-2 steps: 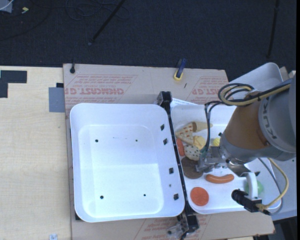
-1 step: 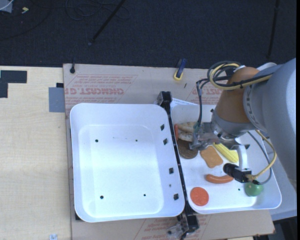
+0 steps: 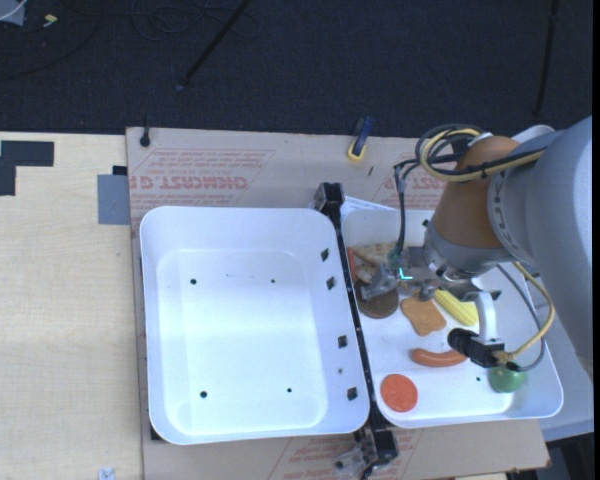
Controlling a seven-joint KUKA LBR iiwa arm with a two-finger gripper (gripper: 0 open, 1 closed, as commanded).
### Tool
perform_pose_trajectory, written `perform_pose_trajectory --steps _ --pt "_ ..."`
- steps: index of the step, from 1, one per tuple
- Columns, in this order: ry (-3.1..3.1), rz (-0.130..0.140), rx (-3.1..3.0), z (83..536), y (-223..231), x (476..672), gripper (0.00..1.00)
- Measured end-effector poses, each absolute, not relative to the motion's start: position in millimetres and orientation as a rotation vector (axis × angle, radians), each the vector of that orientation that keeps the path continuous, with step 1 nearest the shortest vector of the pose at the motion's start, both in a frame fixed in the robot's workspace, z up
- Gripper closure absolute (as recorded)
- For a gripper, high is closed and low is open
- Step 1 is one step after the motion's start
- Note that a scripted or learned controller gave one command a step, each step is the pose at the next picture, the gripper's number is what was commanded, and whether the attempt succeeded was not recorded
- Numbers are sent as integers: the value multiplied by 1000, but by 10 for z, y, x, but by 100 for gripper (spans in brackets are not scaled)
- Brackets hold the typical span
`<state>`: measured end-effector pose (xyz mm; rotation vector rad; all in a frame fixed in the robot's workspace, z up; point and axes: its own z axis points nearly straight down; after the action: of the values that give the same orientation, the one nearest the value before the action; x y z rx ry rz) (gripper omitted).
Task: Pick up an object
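My gripper hangs low over the upper left part of the right bin. Right under it lies a brown round object, and the view does not show whether they touch. Beside that are an orange bread-like piece and a yellow corn cob. A red sausage lies nearer the front, an orange-red disc sits at the front left, and a green object is at the right. A red and beige item lies against the bin's left wall, behind the gripper.
The left bin stands beside the right one, their walls meeting at a black-clipped divider. The arm covers the right bin's back right corner. A blue and yellow clamp sits on the cardboard behind the bins.
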<state>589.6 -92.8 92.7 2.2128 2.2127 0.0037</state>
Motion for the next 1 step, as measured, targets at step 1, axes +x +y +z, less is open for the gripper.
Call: perform_pose_trajectory --steps 1 --pt "2224 5 2216 908 -1077 6335 0"
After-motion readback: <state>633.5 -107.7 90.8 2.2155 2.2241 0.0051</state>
